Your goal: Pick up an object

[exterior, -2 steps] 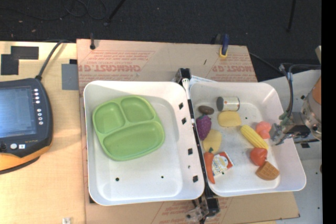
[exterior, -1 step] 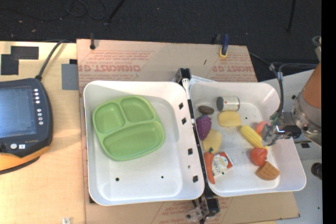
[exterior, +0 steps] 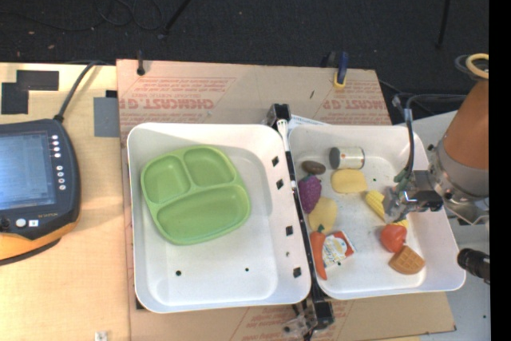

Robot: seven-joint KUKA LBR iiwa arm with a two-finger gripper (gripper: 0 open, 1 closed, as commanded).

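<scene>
The right bin [exterior: 435, 281] holds several small toy foods. Among them are a grey can [exterior: 348, 157], a yellow lump [exterior: 348, 182], purple grapes [exterior: 309, 192], a pale yellow pear [exterior: 323, 214], a yellow corn piece [exterior: 374, 204], a red tomato [exterior: 393, 237], an orange waffle wedge [exterior: 408, 260], a carrot [exterior: 318, 253] and a white packet [exterior: 338, 247]. My gripper [exterior: 398, 205] hangs low over the right side of this bin, just right of the corn piece and above the tomato. The arm's wrist hides its tip, and I see nothing held.
The left bin [exterior: 160, 275] holds a green divided plate [exterior: 196, 193]. A dark pebble-like piece [exterior: 313, 168] lies near the can. A teach pendant [exterior: 32, 180] rests on the bench at far left. Cardboard [exterior: 207, 96] lies under both bins, with a blue clamp [exterior: 342, 69] at its back edge.
</scene>
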